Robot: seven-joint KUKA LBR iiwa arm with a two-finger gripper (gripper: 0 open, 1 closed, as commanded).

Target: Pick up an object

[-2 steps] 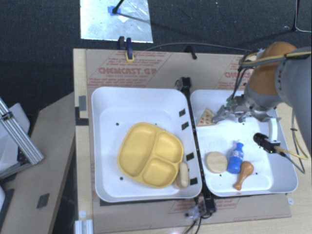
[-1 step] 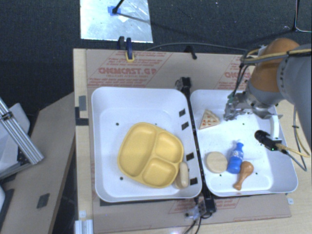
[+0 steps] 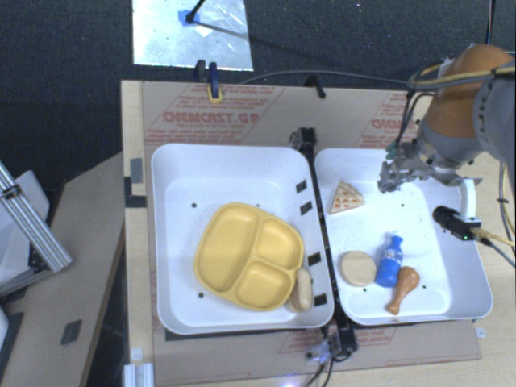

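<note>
Above the far edge of the right-hand bin [image 3: 451,305], the grey arm's gripper [image 3: 393,176] hangs with nothing visibly between its tips; whether they are spread or closed cannot be told from this slanted view. Candidates for the pick lie below and nearer the camera: a pizza slice [image 3: 347,197] just left of the gripper, a round biscuit [image 3: 358,268] touching a small blue bottle [image 3: 390,260], and a toy drumstick [image 3: 402,288] leaning against the bottle's near side. Across the divider, the left-hand bin [image 3: 173,216] holds a yellow divided tray [image 3: 250,255] with a pale bread roll [image 3: 302,289] at its near-right corner. The likeliest trouble, judging by the layout, is the crowded trio: a descent there could catch two items at once or knock the bottle aside, leaving an empty close. The flat pizza slice poses another risk, since a thin piece lying flush on the bin floor may slip out from under the tips. The cardboard-covered worktop [image 3: 242,115] shows around both bins.
</note>
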